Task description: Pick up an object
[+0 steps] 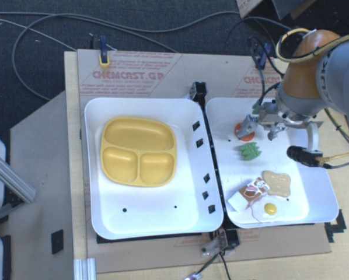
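**Inspector:** Position of the arm, please.

**Onlooker:** It reaches in over the right-hand bin, and the tool hangs low at the bin's far end, near the wall it shares with the left-hand bin. A red-and-orange object lies on the bin floor at the tool's left side, touching it or just beside it. I cannot tell which.

**Inspector:** Is the tool released or clenched?

**Onlooker:** I cannot tell from here. The wrist covers too much, and nothing I can see sits between its gripping parts. I would not record anything as held.

**Inspector:** What else lies in that bin?

**Onlooker:** A green leafy piece just nearer the front than the red one. Toward the bin's front edge there is a slice of toast, a fried egg, and a small red-and-white item beside them. The left-hand bin carries a yellow divided plate, well apart from the arm.

**Inspector:** Which step is in hand?

**Onlooker:** In my judgement, the approach to a grasp. The red-and-orange object looks the likely target, being closest. No lift is evident.

**Inspector:** What does the next move call for?

**Onlooker:** I judge the tool must centre over the object, not beside it, then close and rise straight. Off to one side, it may merely push the piece toward the dividing wall.
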Available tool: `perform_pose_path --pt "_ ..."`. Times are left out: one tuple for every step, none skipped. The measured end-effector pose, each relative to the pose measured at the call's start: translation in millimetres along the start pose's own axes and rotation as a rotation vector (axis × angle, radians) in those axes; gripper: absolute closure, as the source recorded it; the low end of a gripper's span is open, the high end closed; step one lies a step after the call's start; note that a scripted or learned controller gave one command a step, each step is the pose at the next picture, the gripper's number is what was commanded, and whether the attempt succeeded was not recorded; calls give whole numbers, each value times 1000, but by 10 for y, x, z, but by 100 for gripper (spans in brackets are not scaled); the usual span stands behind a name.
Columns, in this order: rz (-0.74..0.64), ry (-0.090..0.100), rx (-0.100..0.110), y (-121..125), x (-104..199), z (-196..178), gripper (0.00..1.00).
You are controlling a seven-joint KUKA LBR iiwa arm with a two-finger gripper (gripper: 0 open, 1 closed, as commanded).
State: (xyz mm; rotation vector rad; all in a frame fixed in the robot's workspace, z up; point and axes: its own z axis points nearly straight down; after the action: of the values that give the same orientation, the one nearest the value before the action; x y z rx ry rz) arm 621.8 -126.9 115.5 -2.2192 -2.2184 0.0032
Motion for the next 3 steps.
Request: perform_pose_path --pt "0 0 -5 11 2 -137 100" --pt "-1 -2 -9 -3 10 -573 100" --pt "-1 -2 -9 9 10 -984 100"
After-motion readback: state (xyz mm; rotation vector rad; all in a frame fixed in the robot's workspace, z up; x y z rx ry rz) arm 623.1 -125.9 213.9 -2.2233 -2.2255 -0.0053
